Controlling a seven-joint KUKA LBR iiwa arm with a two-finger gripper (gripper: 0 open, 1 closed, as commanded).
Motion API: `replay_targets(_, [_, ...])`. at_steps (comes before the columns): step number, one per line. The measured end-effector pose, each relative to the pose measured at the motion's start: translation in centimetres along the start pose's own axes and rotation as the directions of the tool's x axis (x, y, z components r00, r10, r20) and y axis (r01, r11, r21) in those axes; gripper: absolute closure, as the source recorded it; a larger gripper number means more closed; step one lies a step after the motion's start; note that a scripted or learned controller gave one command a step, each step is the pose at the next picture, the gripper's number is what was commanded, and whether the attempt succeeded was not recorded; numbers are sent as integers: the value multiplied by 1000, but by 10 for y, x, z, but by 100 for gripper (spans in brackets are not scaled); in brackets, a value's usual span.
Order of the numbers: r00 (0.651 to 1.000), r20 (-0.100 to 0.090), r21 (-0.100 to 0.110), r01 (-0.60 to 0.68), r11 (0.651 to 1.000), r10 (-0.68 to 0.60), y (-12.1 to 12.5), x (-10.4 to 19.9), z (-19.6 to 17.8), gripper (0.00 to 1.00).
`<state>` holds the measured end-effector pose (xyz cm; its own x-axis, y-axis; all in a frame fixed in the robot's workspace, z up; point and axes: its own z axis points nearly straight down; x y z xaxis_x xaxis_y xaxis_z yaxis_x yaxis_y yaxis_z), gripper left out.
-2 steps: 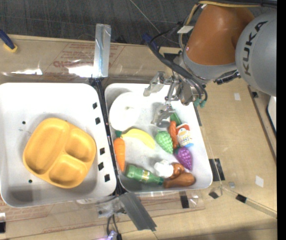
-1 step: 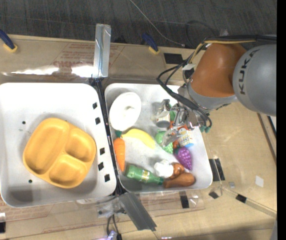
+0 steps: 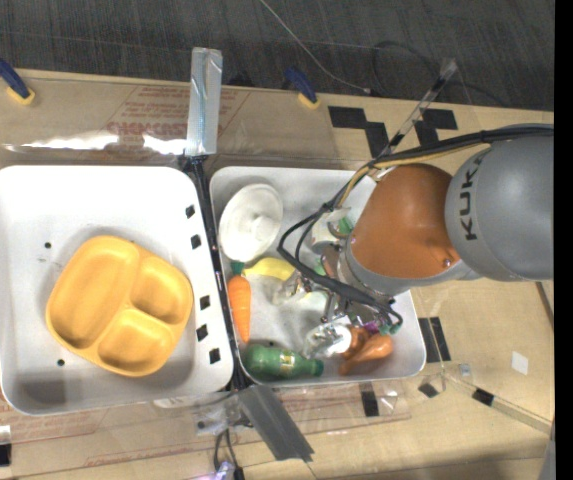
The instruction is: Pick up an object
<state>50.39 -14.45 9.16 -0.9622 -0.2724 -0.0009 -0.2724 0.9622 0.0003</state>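
Note:
In the right bin lie a white cup, a yellow piece, an orange carrot, a green bottle, a clear shiny item and an orange-brown object. The arm's orange band hangs over the bin's right half and hides what is under it. My gripper reaches down below the band, near the bin's middle. It sits just right of the carrot and above the clear item.
The left bin holds a yellow divided plate. Black cables loop from the wrist over the right bin. A silver clamp stands at the back between the bins, and another at the front.

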Motion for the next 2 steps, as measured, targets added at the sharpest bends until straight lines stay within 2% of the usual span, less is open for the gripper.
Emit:
replay_targets(1, [1000,4,1,9,1000,-9,1,-3,-11,100])
replay_targets(2, [984,3,1,-177,984,177,17,-88,-48,100])
